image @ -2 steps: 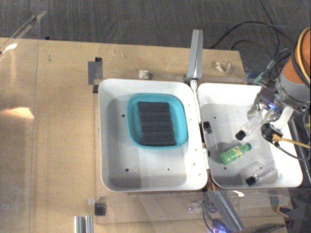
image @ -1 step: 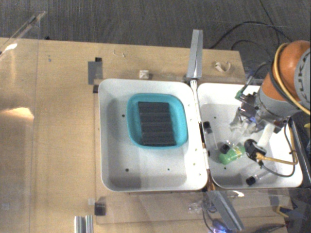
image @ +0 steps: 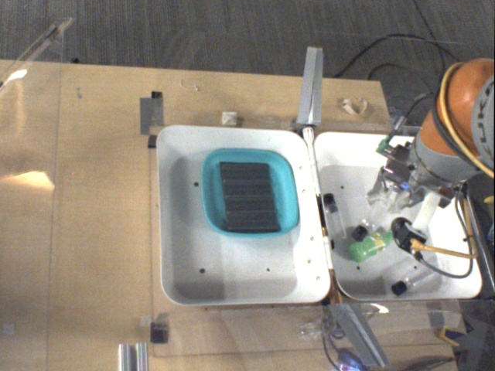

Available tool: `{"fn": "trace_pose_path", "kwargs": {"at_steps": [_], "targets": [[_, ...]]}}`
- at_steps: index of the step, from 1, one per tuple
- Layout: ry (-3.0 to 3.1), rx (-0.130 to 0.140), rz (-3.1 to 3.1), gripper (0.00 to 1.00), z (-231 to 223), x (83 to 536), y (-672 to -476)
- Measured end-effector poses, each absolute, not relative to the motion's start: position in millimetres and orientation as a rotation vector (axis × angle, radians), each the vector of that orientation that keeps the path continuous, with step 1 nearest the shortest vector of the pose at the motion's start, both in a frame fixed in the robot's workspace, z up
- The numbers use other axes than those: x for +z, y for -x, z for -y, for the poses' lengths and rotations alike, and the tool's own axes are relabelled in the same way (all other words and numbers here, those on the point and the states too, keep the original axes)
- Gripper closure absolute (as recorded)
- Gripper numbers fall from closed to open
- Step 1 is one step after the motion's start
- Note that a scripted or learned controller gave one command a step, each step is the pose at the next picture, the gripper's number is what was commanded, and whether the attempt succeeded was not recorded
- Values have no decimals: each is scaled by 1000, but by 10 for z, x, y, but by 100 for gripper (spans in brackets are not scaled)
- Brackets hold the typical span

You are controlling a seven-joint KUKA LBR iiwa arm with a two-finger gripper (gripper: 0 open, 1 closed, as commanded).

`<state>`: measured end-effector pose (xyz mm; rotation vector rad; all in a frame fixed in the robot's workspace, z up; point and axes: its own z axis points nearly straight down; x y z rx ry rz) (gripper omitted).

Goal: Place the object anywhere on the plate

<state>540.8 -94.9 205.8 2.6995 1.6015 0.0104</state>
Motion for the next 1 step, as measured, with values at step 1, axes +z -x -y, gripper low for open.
{"fn": "trace_pose_path", "kwargs": {"at_steps": [1], "targets": [[-2608,3,-1750,100,357,2017,-5172]]}}
